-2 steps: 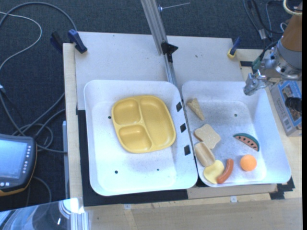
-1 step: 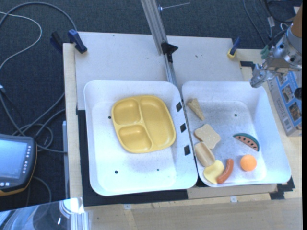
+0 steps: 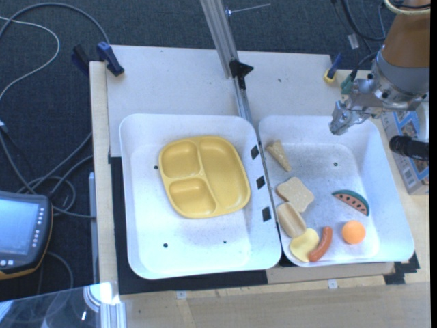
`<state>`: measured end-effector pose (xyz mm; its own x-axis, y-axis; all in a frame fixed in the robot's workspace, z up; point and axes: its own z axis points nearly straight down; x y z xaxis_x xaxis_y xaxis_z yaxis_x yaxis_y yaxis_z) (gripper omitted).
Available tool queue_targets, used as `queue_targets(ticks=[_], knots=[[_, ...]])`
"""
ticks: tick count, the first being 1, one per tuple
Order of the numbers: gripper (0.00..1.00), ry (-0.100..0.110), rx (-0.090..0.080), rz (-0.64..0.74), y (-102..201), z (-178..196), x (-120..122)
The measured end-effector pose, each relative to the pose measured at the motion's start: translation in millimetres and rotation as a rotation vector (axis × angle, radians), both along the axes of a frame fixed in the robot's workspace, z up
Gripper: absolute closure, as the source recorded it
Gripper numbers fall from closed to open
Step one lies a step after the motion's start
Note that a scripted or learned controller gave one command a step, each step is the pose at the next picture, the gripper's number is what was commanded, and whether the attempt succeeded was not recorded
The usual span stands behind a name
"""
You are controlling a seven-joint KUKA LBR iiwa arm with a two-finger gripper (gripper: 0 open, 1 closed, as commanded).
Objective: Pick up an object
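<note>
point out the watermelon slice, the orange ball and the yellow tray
watermelon slice (image 3: 350,202), camera view, middle of its red flesh
orange ball (image 3: 353,232), camera view, its centre
yellow tray (image 3: 203,176), camera view, ridge where its compartments meet

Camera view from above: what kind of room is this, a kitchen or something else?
Probably a robot lab, not a kitchen. A grey robot arm with an orange band reaches over two shallow white plastic bins, loose cables trail across the dark floor, and the food, like the orange ball-shaped fruit, looks like toys.

The arm (image 3: 408,39) runs off the frame at 2 o'clock, its upper part cut away. The monitor (image 3: 20,234) at 8 o'clock is cropped by the left edge. The gripper (image 3: 343,121) is too small to read.
</note>
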<state>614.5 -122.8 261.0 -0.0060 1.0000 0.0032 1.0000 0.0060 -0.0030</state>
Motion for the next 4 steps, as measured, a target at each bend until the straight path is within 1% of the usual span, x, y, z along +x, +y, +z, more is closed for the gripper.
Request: queue_targets(ticks=[1,2,3,4], knots=[[1.0,0.001,0.001,0.0,55,-13,-13],[1.0,0.001,0.0,0.0,103,-25,-30],[1.0,0.0,0.001,0.001,155,-15,-43],[1.0,0.001,0.0,0.0,198,-13,-57]])
